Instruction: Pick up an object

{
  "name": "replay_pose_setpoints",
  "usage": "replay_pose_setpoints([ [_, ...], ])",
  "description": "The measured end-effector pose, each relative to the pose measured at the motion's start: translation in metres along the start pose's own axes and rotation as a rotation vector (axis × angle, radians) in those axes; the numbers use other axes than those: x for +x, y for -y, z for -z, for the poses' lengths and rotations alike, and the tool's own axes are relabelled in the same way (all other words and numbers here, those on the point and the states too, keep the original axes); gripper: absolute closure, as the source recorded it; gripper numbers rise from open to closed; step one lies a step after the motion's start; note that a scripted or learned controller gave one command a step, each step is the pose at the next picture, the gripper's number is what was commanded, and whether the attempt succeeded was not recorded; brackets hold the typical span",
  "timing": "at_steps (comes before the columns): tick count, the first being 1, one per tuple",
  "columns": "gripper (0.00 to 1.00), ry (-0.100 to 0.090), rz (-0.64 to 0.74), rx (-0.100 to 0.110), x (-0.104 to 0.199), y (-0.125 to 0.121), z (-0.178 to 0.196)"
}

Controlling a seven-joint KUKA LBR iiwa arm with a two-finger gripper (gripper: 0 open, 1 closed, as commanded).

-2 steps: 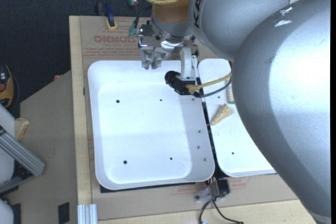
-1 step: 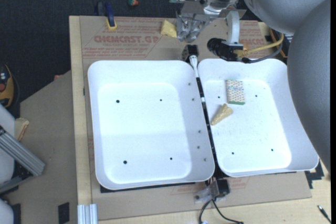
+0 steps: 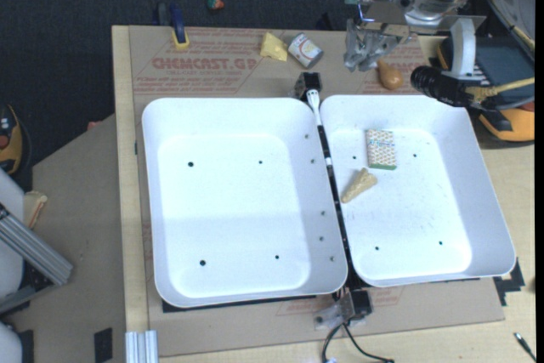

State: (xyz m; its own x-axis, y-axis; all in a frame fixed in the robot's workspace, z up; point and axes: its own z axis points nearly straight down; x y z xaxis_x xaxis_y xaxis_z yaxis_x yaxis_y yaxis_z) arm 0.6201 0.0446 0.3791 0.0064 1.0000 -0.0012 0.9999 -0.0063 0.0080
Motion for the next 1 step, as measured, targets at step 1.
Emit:
replay_pose_setpoints([
  [1, 1.0, -0.003, 0.014, 0.015, 0.0799, 0.0242, -0.0539],
])
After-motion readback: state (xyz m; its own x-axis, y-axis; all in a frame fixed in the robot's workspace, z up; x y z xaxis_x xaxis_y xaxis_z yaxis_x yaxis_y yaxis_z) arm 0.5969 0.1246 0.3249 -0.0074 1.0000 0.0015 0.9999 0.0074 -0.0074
